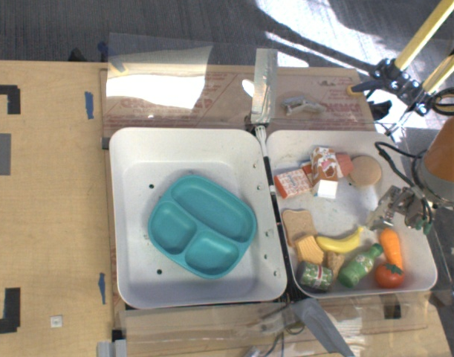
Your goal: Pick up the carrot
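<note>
Caught mid-approach: gripper [396, 208] hovering just above the carrot [391, 247] near the right bin's [427, 274] right wall beside the tomato [388, 275], jaw state impossible to tell, nothing visibly held; needed next, a descent straddling it.

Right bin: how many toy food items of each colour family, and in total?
Orange/red: 4, carrot, tomato, two cartons
Yellow: 2, banana, cracker
Green: 2, bottle, can
Tan: 2, bread slice, round bun
White: 1, cube
Total: 11
</note>
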Action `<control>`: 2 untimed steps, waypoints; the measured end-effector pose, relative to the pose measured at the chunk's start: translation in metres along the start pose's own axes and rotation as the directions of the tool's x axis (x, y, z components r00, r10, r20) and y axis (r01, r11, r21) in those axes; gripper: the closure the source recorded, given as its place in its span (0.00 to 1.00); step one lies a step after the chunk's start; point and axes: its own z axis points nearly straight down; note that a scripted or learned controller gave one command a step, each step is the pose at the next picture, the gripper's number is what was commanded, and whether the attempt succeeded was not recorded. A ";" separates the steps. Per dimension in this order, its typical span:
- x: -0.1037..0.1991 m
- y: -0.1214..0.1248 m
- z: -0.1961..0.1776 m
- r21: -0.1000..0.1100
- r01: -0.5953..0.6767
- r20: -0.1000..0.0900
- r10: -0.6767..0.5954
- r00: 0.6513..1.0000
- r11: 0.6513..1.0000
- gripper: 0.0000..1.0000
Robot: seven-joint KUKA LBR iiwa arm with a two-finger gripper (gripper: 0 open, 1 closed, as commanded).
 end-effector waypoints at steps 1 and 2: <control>0.046 0.047 -0.065 -0.003 0.164 -0.009 -0.164 0.986 0.986 1.00; 0.040 0.014 -0.196 0.000 0.239 0.000 -0.239 0.971 0.971 1.00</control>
